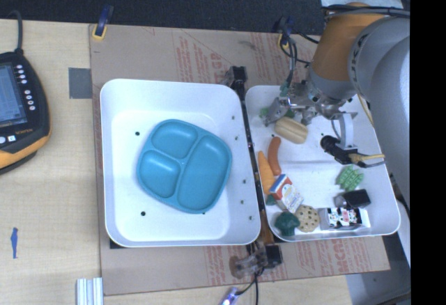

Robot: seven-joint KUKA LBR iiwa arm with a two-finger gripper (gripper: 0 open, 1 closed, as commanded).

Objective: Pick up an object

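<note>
My gripper (295, 113) hangs over the far end of the right bin (387, 216), reaching in from the right. Just in front of it lies a tan bread roll (291, 131), close under the gripper. A small green piece (267, 113) sits by the gripper's left side. Toward the near end I see a reddish sausage (274, 155), an orange carrot (265, 173), a small milk carton (286, 193), a dark green broccoli (286, 224), a round cookie (305, 219), a black-and-white box (343, 217), a black block (356, 198) and a green leafy piece (348, 175).
The left bin (118, 105) holds a blue divided plate (184, 166). A black and orange handset (17, 108) lies on the bench at the far left. The two bins' walls meet along a narrow gap left of the carrot.
</note>
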